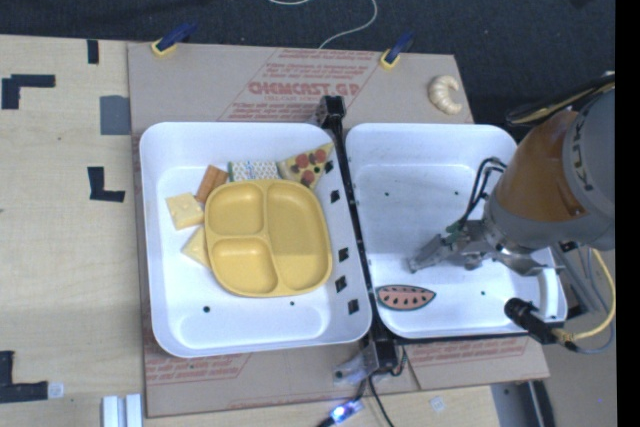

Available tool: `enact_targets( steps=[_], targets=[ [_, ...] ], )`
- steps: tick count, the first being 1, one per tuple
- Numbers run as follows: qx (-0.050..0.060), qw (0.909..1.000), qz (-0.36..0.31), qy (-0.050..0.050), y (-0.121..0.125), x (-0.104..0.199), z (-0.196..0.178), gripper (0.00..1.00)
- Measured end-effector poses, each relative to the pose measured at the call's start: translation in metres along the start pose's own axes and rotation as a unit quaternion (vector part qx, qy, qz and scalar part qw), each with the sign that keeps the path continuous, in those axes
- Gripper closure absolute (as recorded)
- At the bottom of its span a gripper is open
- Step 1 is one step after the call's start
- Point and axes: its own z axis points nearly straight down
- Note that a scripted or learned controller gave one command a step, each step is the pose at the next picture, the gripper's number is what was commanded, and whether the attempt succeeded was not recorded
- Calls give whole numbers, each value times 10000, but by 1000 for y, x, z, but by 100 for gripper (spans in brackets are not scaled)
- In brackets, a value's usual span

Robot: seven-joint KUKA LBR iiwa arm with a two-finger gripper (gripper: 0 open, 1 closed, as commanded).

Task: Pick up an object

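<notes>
- Red and green, the watermelon slice (405, 296) lies flat on the floor of the right bin (430, 140), close to its front wall and apart from everything else there.
- It looks like a thin toy piece: probably light, stiff and smooth, so it could skid on the white plastic if it is nudged from one side.
- Being so flat, it offers little height; the best hold is likely across its short width near the middle, with the fingers pressed down to the bin floor.
- The gripper (415, 263) hangs just above and behind the slice, pointing left, with nothing between its fingers; their spread cannot be made out from this angle.
- The left bin (160, 215) holds a yellow divided plate (268, 237) with small toy foods tucked around it, a harder crowd to pick from.
</notes>
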Motion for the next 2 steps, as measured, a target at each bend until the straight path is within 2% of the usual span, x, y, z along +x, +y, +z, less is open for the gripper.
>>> enact_targets(
  steps=[1,2],
  targets=[
    [-5,10000,-4,0,1,0,-13,100],
    [-30,10000,7,-5,-8,-5,-67,100]
  ],
)
